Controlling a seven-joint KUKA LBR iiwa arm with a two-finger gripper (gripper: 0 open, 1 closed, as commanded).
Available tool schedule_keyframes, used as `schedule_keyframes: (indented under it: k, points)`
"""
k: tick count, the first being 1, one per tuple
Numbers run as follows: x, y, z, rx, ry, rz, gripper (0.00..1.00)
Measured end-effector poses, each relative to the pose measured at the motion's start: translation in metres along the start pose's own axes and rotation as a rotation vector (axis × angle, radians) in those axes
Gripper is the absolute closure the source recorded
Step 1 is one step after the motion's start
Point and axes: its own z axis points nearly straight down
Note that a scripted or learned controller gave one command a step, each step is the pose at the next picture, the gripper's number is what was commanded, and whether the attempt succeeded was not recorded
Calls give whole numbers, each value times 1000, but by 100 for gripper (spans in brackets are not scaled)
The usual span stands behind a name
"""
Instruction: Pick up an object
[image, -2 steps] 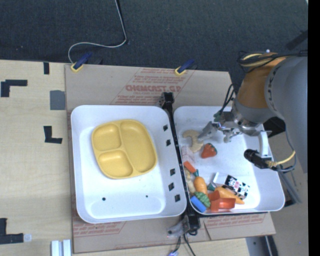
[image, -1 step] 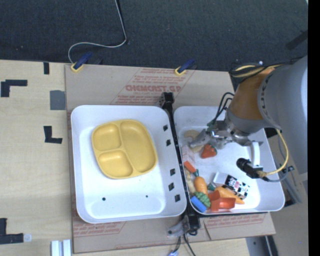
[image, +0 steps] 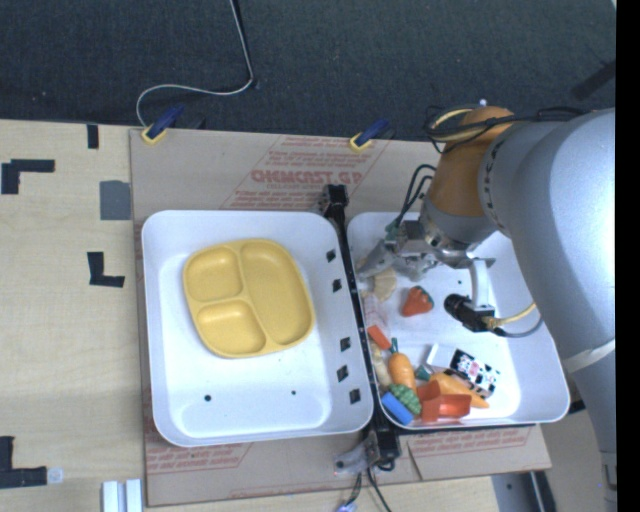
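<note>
Right bin (image: 540, 385) — toys (image: 430, 385) crowding near edge

Light wood surface (image: 60, 330) with a cardboard sheet on top

The cardboard sheet (image: 250, 180) is held at its far edge by two blue-and-yellow clamps (image: 160, 125), and two white bins sit on it touching: left bin (image: 165, 400), right bin (image: 545, 385). Black tape marks (image: 100, 270) dot the bare wood at left.
</note>
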Motion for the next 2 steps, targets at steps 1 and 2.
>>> schedule_keyframes:
  k: [1,2]
  points:
    - [-5,31,-6,2,-1,0,0]
    - [-2,27,1,2,-3,1,0]
